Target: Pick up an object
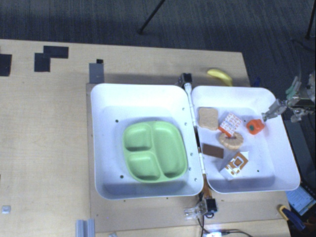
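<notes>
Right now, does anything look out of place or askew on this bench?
Yes: a banana lies on the bench behind the right bin, outside both bins. The rest sits inside them: small items in the right bin, a green tray in the left.

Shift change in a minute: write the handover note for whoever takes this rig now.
Gripper: at the right bin's right rim, holding nothing that can be seen.
Right bin holds an orange object, a tan slice, a red-and-white pack, a round pastry, a brown bar and a patterned card.
Left bin holds a green divided tray. A banana lies on the bench behind the bins.
Done: nothing picked. Left: grasp one object; the orange one is nearest.
</notes>
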You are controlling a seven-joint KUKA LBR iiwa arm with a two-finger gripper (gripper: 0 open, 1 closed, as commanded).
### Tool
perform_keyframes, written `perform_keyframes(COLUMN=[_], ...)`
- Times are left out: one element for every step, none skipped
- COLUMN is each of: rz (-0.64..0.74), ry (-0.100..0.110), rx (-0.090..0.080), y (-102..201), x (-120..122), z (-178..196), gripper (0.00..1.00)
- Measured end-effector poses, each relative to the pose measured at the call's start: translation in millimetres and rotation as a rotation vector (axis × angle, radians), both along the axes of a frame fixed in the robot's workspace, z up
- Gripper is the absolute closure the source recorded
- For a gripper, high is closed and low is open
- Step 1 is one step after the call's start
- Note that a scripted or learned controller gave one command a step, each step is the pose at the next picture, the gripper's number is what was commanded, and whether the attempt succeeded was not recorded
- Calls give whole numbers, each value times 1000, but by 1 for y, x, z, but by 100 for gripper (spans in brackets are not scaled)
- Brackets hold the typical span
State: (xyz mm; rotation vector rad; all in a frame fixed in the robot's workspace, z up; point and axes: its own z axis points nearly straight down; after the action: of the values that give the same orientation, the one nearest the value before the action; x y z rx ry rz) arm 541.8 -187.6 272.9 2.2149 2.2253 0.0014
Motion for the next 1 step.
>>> perform_keyframes(rz=[-3], ry=[4], rx=[2], y=[-18], x=[6], z=[-152], gripper=[0])
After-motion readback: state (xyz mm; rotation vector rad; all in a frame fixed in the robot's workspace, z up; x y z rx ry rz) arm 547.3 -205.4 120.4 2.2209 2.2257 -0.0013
